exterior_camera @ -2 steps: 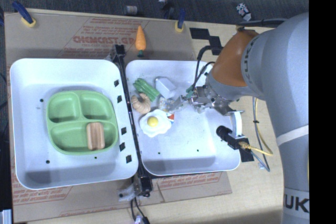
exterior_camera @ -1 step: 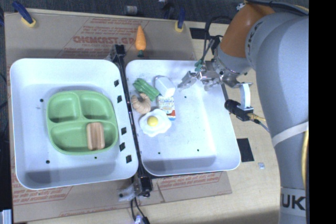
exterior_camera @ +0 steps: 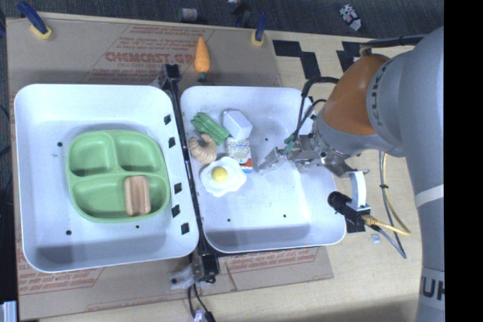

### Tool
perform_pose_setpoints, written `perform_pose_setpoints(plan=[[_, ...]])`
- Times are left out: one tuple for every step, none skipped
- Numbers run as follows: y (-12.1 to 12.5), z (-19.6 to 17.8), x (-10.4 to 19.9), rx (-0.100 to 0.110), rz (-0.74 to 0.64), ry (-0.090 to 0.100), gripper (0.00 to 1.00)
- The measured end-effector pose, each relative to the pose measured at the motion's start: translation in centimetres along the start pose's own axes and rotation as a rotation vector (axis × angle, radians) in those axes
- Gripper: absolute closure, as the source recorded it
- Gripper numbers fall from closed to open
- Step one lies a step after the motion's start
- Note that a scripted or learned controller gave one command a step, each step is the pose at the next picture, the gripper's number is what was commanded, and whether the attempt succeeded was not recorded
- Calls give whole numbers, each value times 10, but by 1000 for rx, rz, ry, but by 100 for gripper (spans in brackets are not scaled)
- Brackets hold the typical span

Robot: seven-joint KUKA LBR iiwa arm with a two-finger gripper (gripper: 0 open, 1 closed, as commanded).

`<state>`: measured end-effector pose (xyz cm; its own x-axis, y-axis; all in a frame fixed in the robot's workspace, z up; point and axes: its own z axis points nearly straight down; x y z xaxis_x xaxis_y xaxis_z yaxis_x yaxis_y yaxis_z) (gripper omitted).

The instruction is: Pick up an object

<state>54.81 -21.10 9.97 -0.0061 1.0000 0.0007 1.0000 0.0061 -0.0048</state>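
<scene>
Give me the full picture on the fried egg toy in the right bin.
The fried egg is a flat white piece with a wavy edge and a round yellow yolk near its middle, plastic by its look. It lies flat on the right bin's floor near the left wall, touching the tan piece above it.

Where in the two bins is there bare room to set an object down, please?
In the right bin, the floor is bare from the fried egg to the near rim. Its far-left corner is crowded: green vegetable, white carton, egg, with the gripper beside. In the left bin, bare margins border the green tray, which holds a hot dog.
</scene>
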Motion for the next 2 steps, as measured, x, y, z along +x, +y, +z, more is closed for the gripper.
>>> perform_pose_setpoints(plan=[[-68,9,43,0,-1,1,0],[-71,9,93,-1,-3,1,0]])
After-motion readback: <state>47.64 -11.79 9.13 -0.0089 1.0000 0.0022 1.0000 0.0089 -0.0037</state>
